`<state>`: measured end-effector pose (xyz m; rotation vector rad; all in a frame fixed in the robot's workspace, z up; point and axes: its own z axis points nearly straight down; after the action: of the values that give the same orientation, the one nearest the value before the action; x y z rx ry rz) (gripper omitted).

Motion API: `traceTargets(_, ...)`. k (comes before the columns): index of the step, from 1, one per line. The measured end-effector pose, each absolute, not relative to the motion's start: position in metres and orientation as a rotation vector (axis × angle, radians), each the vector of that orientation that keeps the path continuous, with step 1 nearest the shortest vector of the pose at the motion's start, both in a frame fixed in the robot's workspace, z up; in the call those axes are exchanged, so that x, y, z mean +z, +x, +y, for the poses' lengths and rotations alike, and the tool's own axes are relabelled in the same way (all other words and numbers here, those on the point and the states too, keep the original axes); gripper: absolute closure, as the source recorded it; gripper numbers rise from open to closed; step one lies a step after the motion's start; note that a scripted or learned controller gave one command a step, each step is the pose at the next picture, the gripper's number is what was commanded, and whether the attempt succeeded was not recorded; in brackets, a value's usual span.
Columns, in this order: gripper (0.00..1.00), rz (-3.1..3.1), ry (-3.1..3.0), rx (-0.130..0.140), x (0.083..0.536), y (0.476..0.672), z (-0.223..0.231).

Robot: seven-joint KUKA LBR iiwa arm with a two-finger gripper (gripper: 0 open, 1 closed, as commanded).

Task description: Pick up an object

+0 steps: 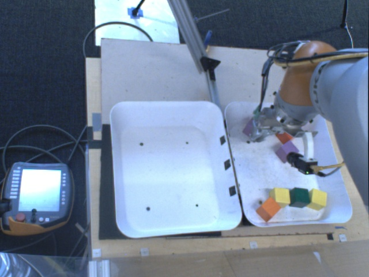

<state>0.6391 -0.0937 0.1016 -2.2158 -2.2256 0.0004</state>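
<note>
The right bin (251, 172) holds all seven blocks, and the left bin (167, 172), the other of the two, sits against its left wall. The one arm (340, 85) reaches in over the right bin's far right corner, and the gripper (263, 127) hangs low over the far left part of the bin's floor. Whether the gripper is apart or closed cannot be told (the wrist hides most of it from this slant). There are two purple blocks. The first purple block (249, 126) lies at the gripper's tip, close to the right bin's left wall, and it is unclear whether the two touch. The second purple block (286, 150) lies nearer the bin's middle. Just beyond it, under the wrist, is the first orange block (283, 137). Along the right bin's near wall four blocks form a tight row: the second orange block (268, 209) at the left end, then the first yellow block (281, 195), the single green block (300, 197) and the second yellow block (317, 199), each touching its neighbour. That makes two purple, two orange, two yellow and one green. One teach pendant (36, 198) lies well apart from the right bin, beyond the left bin and off the bench.
</note>
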Motion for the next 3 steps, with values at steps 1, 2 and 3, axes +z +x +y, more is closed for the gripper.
traceTargets(1,1.0,-2.229,-2.221,-0.006,0.145,0.64,-0.093)
traceTargets(2,1.0,-2.232,-2.221,-0.009,0.209,0.639,-0.089)
traceTargets(3,1.0,-2.229,-2.219,-0.005,0.239,0.64,-0.089)
